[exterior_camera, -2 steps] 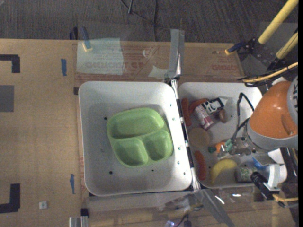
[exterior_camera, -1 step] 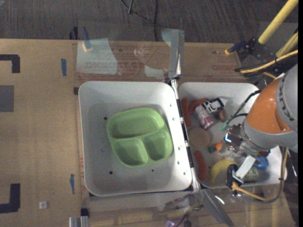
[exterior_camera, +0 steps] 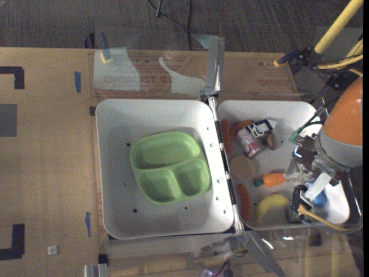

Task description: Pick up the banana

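The yellow banana [exterior_camera: 271, 205] lies near the front edge of the right bin [exterior_camera: 300, 107], curved, with its ends pointing toward the front. My gripper [exterior_camera: 307, 172] hangs over the right side of that bin, just right of and slightly behind the banana, under the grey wrist and orange band [exterior_camera: 347, 120]. Nothing is seen between gripper and banana, and the banana rests on the bin floor.
Around the banana lie an orange carrot [exterior_camera: 271, 180], a red sausage [exterior_camera: 244, 201], a round brown cookie [exterior_camera: 242, 167], a can [exterior_camera: 249, 144], a small carton [exterior_camera: 263, 127] and another sausage [exterior_camera: 226, 136]. The left bin [exterior_camera: 115, 120] holds a green divided plate [exterior_camera: 170, 166].
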`<action>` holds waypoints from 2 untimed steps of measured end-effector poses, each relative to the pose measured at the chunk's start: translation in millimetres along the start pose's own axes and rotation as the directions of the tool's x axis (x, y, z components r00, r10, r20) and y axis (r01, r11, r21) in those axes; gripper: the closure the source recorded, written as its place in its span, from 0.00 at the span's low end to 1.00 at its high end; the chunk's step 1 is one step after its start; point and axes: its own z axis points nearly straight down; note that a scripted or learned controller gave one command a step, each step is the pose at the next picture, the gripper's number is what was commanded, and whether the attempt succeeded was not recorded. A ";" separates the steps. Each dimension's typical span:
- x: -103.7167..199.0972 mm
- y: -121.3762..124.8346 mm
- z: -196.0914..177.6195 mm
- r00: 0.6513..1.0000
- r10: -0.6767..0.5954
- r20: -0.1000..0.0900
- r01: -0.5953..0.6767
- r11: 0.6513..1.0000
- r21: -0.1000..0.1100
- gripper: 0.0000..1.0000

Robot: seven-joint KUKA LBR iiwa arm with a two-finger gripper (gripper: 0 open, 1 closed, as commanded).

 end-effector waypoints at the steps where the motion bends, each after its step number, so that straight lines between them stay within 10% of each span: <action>1: 32.9 92.1 76.6 0.998 -0.061 0.000 0.061 0.998 0.000 1.00; 2: 6.7 40.7 -61.8 0.999 -0.043 0.000 0.043 0.999 -0.002 1.00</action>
